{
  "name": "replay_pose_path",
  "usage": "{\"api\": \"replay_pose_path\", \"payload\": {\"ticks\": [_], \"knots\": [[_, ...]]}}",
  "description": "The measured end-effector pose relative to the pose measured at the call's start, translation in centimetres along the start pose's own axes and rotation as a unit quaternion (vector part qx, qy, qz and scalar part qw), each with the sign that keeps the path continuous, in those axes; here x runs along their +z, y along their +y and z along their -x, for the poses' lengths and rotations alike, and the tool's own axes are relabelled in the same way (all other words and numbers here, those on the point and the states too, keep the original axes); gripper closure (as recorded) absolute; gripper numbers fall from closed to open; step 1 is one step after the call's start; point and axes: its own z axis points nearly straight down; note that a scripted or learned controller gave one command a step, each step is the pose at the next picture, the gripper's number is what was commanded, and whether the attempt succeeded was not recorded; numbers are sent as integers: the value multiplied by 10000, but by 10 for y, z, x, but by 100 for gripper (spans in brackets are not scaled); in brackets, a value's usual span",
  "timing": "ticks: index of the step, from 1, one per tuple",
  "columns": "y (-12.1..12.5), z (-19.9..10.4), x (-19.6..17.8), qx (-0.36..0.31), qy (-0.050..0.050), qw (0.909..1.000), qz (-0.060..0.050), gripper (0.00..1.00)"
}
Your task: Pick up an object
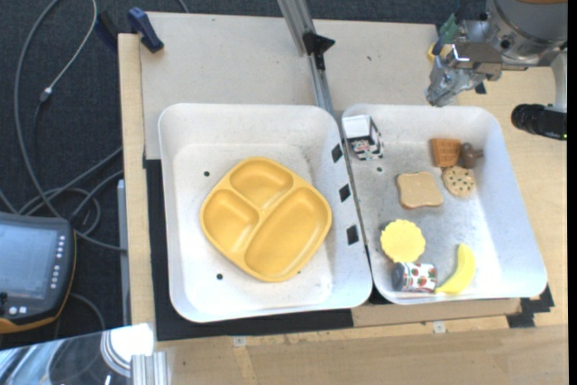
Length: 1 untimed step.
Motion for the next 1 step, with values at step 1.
{"api": "replay_pose_path", "payload": {"ticks": [1], "knots": [[12, -50, 11, 2, 4, 10000, -46, 100]]}}
